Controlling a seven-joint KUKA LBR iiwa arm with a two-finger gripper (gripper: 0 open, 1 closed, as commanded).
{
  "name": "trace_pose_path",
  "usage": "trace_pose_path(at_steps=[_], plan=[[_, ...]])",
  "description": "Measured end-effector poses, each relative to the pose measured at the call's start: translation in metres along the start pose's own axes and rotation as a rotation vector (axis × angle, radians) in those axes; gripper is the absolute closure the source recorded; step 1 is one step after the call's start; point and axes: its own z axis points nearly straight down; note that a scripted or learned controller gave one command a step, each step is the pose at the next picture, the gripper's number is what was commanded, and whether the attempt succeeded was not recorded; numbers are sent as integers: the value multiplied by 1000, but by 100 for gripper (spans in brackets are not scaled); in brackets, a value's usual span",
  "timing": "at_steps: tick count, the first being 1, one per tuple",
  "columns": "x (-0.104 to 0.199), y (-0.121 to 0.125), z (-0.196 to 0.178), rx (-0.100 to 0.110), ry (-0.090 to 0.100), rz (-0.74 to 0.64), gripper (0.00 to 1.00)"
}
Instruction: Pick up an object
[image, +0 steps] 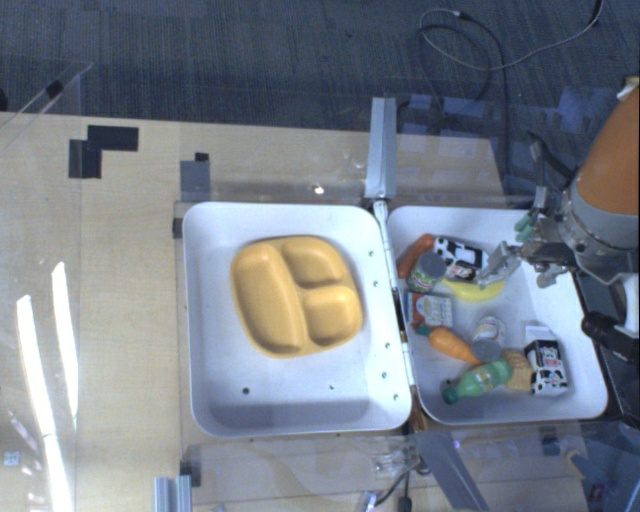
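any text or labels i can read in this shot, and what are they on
No text can be read as words here.
Black and white carton in the right bin: printed pattern, lettering too blurred.
Second black and white carton by that bin's right wall: print too small to read.
Packet near the bin's left side: coloured print, illegible.
Green bottle: label blurred.
Yellow tray in the left bin: no markings.

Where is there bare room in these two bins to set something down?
Left bin: bare white floor all around the yellow divided tray, widest along the near edge. Right bin: crowded, with carrot, green bottle and cow-print cartons; the gripper hangs over it.
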Motion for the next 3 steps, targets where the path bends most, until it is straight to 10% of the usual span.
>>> trace_pose_path(at_steps=[1, 3], plan=[[-24, 14, -19, -2, 0, 87, 0], [-29, 14, 165, -16, -3, -51, 0]])
